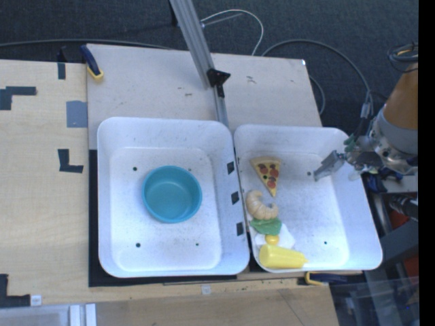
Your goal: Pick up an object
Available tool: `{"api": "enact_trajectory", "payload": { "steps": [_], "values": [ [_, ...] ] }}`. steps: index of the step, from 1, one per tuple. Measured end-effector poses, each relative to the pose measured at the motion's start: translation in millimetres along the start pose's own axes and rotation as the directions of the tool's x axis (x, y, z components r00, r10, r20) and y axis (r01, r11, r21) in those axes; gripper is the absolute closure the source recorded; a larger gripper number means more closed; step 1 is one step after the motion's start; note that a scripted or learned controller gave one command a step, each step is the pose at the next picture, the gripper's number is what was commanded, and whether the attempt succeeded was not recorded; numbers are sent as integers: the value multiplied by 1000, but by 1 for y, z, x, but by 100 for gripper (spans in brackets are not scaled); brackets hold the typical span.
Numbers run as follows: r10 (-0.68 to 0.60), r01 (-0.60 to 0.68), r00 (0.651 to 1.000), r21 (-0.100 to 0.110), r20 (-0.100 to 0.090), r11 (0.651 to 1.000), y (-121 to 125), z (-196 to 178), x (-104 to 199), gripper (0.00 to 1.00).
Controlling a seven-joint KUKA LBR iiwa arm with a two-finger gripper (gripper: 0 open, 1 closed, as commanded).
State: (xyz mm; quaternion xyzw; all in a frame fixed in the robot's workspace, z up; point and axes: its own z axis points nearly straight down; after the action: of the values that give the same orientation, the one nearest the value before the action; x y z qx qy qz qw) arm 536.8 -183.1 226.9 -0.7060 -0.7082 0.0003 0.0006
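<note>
A triangular pizza slice (268, 174) with red dots lies in the right bin (353, 246). Right of the slice, the claw (325, 168) hangs, fingers parted around nothing.

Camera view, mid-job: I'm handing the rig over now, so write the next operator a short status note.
Gripper: over the right bin's right side, nothing seen between its fingers.
Right bin, along its left side: pizza slice, croissant, green piece, yellow piece.
Left bin: blue bowl.
Done: nothing lifted.
Left: pick up an object; the pizza slice lies nearest the gripper.
</note>
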Motion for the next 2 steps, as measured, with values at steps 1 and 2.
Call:
{"api": "enact_trajectory", "payload": {
  "steps": [1,2],
  "values": [
    [1,-1,1000,0,0,1000,0,0,0,0],
    [2,-2,1000,5,0,1000,-1,43,2,0]
  ]
}}
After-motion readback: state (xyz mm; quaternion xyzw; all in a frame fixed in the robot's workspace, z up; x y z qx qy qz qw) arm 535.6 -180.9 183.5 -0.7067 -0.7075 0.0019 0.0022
